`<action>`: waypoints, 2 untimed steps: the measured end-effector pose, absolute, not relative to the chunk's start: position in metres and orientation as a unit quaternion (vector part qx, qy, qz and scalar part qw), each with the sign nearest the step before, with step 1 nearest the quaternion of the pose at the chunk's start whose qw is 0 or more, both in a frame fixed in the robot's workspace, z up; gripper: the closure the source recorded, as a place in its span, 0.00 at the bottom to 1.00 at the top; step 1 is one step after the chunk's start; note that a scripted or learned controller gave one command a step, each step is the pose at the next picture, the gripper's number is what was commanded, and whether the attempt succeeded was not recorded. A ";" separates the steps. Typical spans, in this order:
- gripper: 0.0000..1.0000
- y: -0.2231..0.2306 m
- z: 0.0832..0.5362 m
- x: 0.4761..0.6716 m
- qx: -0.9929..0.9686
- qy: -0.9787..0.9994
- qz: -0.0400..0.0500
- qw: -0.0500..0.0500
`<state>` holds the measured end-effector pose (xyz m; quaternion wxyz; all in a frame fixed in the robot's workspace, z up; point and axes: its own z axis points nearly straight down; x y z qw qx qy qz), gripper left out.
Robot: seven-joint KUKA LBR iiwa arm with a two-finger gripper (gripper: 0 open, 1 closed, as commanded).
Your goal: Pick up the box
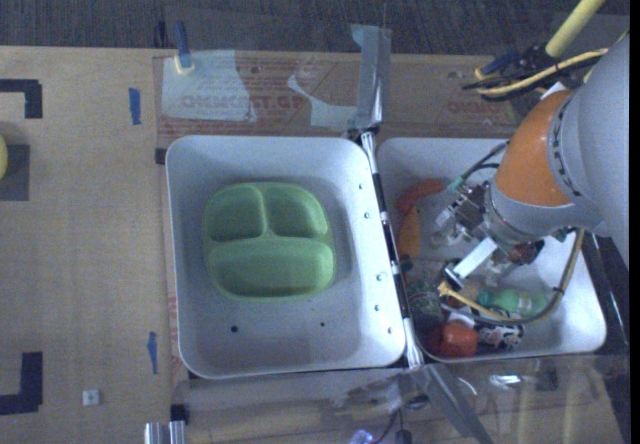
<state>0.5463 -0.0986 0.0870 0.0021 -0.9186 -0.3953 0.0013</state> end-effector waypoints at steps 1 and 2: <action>0.00 -0.112 0.086 0.520 -0.909 -0.416 -0.002 0.000; 0.00 -0.109 0.088 0.536 -0.944 -0.329 0.001 0.001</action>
